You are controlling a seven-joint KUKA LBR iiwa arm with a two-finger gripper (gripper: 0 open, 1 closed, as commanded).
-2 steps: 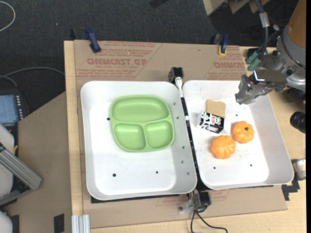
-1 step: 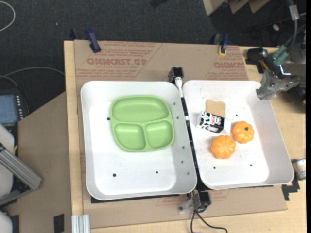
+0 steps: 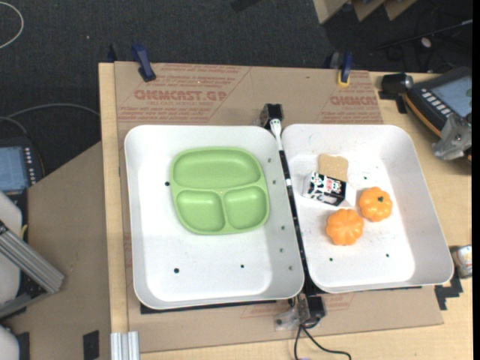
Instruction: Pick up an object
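The right bin point(image 3: 397, 261) holds two small orange pumpkins, one point(image 3: 345, 226) lower and one point(image 3: 375, 204) a little up and to its right, nearly touching. Left of them lies a small black-and-white box point(image 3: 326, 187), with a tan square block point(image 3: 333, 165) just behind it. A green divided plate point(image 3: 220, 190) with three compartments lies in the left bin point(image 3: 150, 261).
Both bins rest on a cardboard sheet point(image 3: 187, 88) held by blue and yellow clamps at the back. A black connector point(image 3: 271, 115) sits between the bins at their far edge. A device with a screen point(image 3: 442, 100) lies at the right edge.
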